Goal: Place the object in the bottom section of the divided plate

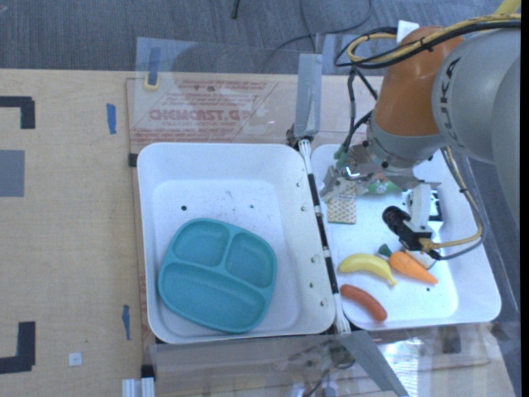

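**Pick not yet made, plate waits in the left bin**

Far left of the end effector (357,172), the teal divided plate (216,275) lies bare in the left bin (157,172). Just below the end effector sits a waffle piece (341,211); further below-right lie a banana (369,266), sausage (364,301) and carrot (411,267). Whether it is released or clenched, I cannot tell. The step looks like grasping; next comes a lift and carry leftward. The wooden surface (66,222) meets grey carpet (124,7) behind.
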